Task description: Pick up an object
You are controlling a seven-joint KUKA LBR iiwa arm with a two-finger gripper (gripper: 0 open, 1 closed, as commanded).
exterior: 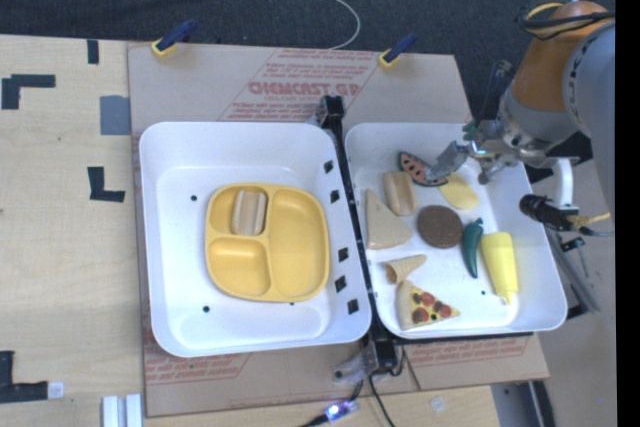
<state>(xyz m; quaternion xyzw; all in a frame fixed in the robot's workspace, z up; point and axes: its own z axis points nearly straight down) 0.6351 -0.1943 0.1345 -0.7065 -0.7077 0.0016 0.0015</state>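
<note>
Far left of claw: yellow divided plate [268, 243] in left bin [160, 155], tan piece in its compartment. Right bin [545, 315]: toy food crowded. Claw [450, 158] low, just beside watermelon slice [420, 168]; finger state unclear. Risk: pieces packed close, fingers may nudge neighbours, miss grasp.

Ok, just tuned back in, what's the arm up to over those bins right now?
The arm reaches in from the right, its gripper low over the right bin, right at the watermelon slice. Whether it has the slice is unclear. Other toy foods lie nearby: a brown cookie, a green pepper, a corn cob and a pizza slice. The left bin holds a yellow divided plate with a bread piece in one compartment.
</note>
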